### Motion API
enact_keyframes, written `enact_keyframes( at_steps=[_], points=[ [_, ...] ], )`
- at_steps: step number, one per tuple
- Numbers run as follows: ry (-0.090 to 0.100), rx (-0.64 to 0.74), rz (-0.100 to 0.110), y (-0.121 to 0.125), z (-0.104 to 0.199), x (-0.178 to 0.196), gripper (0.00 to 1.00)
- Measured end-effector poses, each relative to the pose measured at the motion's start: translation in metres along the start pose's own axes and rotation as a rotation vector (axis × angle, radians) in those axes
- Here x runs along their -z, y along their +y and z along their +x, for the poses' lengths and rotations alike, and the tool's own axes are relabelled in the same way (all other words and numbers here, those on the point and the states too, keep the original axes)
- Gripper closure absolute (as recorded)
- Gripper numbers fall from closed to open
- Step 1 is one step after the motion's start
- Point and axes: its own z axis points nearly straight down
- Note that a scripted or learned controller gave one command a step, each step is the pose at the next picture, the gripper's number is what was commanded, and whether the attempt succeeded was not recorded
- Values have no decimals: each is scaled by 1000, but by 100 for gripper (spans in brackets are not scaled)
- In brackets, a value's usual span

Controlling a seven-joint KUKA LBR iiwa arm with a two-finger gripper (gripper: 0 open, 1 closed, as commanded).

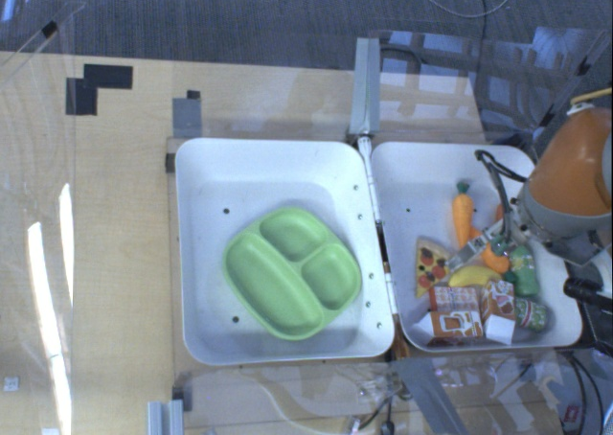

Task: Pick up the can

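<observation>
The can [530, 314], red and green with a picture label, is seen lying on its side in the right bin [407, 232]. Whether the gripper [500, 232] is apart or together cannot be told.

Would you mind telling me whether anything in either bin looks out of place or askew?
Nothing looks spilled or damaged. The segmented green plastic plate lies flat but turned at an angle in the left white bin. In the right white bin, the toy food sits jumbled in the near right corner, the orange toy carrot slightly apart.
</observation>
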Motion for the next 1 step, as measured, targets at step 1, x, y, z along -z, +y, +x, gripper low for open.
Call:
enact_keyframes(
  at_steps=[1],
  points=[
    [0, 0, 0, 0, 0, 0, 0]
  ],
)
